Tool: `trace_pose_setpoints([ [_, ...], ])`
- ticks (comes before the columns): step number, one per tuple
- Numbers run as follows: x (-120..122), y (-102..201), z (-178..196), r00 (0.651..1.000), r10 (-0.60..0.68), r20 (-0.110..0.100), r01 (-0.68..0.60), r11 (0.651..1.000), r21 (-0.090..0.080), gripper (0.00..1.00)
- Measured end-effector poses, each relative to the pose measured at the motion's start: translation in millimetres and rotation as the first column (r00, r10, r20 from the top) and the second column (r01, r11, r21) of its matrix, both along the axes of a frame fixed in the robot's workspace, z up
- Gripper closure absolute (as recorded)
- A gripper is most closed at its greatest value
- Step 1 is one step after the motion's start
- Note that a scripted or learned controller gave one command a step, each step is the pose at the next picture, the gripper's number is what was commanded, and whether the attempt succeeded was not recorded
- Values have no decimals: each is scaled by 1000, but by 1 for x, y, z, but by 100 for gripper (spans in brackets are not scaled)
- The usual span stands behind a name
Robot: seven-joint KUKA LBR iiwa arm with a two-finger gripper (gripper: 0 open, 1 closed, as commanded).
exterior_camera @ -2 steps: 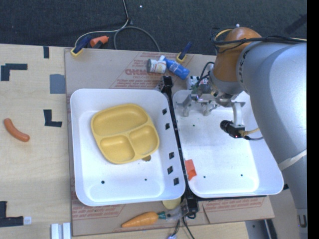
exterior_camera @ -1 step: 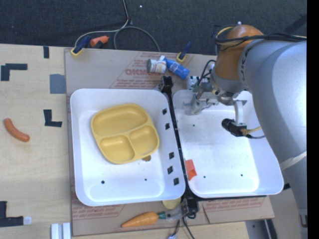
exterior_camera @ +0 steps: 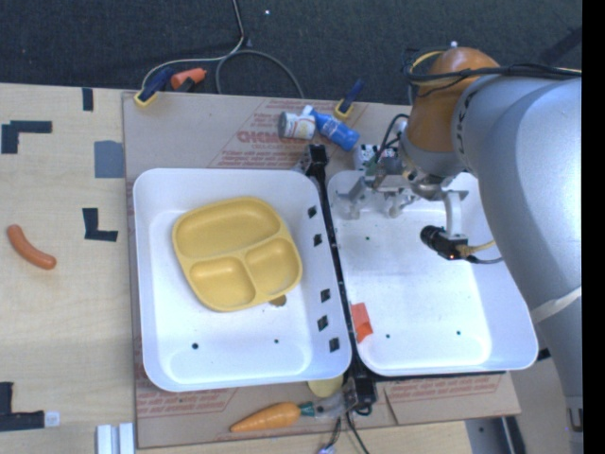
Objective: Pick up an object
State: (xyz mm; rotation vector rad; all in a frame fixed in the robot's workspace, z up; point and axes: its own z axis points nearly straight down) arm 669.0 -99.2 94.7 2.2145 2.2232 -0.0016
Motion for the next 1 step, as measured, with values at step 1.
trace_pose_setpoints([
  [1, 0, 1, 10, 1000, 1, 0, -1, 1000, 1, 100],
])
